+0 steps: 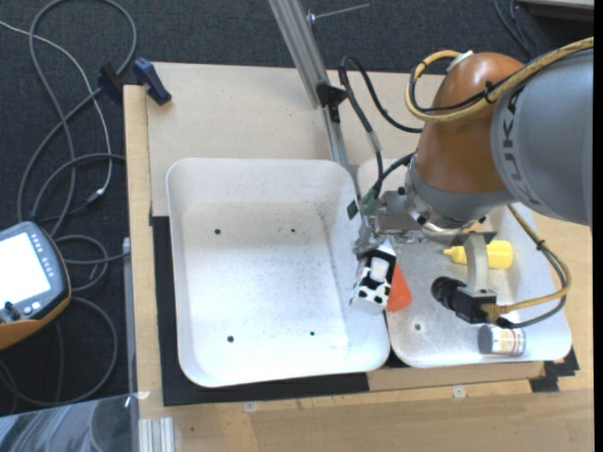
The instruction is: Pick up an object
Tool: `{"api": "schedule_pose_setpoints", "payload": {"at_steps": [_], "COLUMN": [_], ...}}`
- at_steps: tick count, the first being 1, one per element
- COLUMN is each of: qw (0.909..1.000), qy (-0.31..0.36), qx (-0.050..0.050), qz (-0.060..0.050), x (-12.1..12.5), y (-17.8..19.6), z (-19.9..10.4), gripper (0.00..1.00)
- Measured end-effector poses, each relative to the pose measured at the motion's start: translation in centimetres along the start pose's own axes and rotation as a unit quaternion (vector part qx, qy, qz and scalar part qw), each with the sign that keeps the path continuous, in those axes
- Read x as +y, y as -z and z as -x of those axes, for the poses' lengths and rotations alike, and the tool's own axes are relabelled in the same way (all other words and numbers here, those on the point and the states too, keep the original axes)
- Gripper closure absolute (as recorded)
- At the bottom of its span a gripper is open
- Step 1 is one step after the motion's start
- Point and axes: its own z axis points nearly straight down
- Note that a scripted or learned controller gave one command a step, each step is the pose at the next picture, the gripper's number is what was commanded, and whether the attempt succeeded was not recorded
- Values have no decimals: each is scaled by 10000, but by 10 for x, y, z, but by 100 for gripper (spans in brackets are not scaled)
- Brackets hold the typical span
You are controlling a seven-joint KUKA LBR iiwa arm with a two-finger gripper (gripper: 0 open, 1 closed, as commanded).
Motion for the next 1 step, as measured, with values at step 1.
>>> {"api": "schedule_pose_setpoints", "payload": {"at_steps": [1], "qw": [10000], "qy": [2], "qx": [8], "qz": [-30], "x": [-25], "y": [6], "z": [-51], "gripper": [100]}}
